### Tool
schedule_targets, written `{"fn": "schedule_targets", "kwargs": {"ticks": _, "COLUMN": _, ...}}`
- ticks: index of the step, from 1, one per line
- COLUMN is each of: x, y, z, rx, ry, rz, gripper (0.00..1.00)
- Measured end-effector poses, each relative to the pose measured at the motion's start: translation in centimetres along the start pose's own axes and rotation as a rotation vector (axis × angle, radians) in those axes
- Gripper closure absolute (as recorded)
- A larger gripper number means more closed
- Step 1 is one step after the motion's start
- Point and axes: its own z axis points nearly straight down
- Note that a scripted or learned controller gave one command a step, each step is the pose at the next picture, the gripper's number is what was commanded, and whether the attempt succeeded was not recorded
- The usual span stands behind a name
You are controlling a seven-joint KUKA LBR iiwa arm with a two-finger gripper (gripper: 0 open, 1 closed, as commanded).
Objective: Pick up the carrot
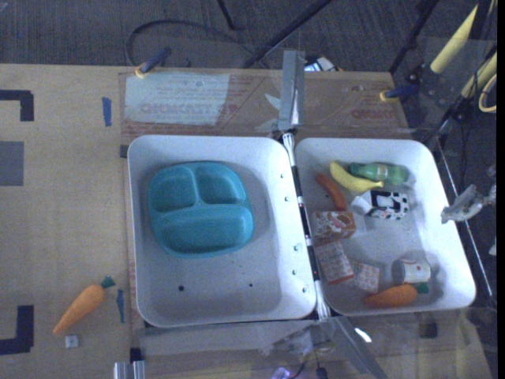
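An orange carrot (392, 295) with a green top lies in the right bin (450, 235), close to its near rim and beside a small can (412, 271). Another carrot (79, 307) lies on the bare bench, left of the left bin. A grey gripper (462, 204) shows faintly just beyond the right bin's right rim, about a hand's width up and to the right of the carrot in the bin. It touches none of the objects.
The right bin also holds a banana (353, 178), a green bottle (380, 171), a black-and-white carton (389, 204), a reddish stick (331, 190) and several small packets (334, 243). A blue divided plate (201, 208) sits in the left bin (158, 290).
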Motion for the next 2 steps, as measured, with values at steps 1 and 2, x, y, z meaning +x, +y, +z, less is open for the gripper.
{"fn": "schedule_targets", "kwargs": {"ticks": 1, "x": 0.0, "y": 0.0, "z": -0.2, "rx": -0.002, "ry": 0.0, "rz": -0.347, "gripper": 0.0}}
{"fn": "schedule_targets", "kwargs": {"ticks": 2, "x": 0.4, "y": 0.5, "z": -6.1, "rx": 0.0, "ry": 0.001, "rz": -0.212, "gripper": 0.0}}
